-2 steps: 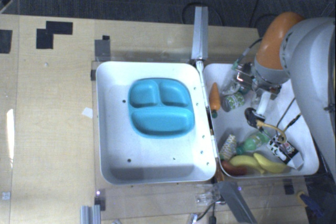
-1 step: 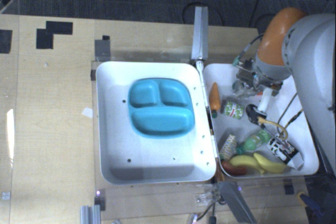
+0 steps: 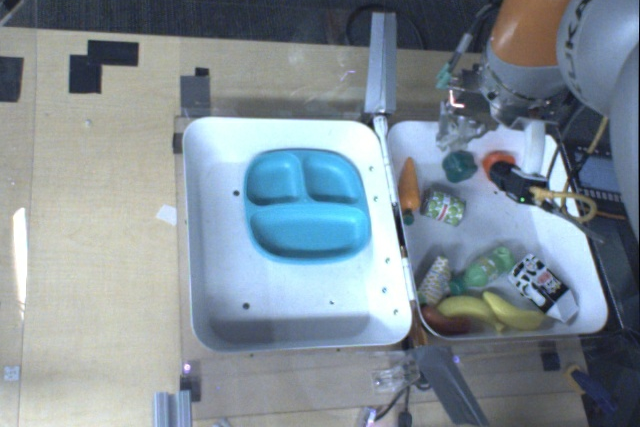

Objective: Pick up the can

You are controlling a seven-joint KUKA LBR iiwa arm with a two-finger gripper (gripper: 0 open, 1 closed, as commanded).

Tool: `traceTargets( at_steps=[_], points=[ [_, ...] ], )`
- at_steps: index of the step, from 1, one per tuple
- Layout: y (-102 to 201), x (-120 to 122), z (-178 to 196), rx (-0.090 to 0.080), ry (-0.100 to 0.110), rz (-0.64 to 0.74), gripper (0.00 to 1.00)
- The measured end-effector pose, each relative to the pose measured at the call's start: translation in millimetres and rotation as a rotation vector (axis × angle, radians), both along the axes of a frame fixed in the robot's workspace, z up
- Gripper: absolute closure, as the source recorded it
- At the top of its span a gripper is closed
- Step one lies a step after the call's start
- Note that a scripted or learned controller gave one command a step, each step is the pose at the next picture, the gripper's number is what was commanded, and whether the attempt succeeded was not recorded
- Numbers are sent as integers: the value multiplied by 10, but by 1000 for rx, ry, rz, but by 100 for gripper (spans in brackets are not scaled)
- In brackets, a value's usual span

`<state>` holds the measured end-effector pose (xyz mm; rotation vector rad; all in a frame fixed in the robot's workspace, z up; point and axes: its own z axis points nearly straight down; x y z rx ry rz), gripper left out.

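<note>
Yellow bananas (image 3: 490, 308) lay at the near edge of the right bin (image 3: 505, 215), with a dark red thing (image 3: 437, 320) against their left end. Just behind them sat a pale green thing (image 3: 487, 267), with a black-and-white carton (image 3: 541, 283) to its right and a speckled packet (image 3: 434, 277) to its left.

The can (image 3: 443, 207), with a green and white label, rested farther back in the same bin, on the left half of the floor. It was just beside an orange carrot (image 3: 409, 185) that lay along the bin's left wall. I could not tell whether the two touched.

My gripper (image 3: 462, 133) hung over the far part of the right bin, behind the can and a little to its right, clearly apart from it. A dark teal thing (image 3: 459, 166) sat right under the gripper, between it and the can. A small orange thing (image 3: 496, 158) was just to the right of that. I could not tell whether my gripper was wide or narrow, or whether it touched the teal thing.

The left bin (image 3: 197, 245) on the desk (image 3: 100, 215) held a blue divided plate (image 3: 305, 205) near its middle.
</note>
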<state>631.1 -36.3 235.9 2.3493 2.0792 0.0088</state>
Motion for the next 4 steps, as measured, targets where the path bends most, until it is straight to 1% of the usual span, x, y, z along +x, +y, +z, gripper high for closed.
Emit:
traceTargets(
  at_steps=[1, 2, 3, 4],
  points=[
    [-1, -1, -2, 0, 0, 0, 0],
    [648, 97, 577, 0, 0, 134, 0],
    [1034, -106, -497, 1, 4, -49, 0],
    [847, -207, -512, 2, 6, -291, 0]
  ],
)
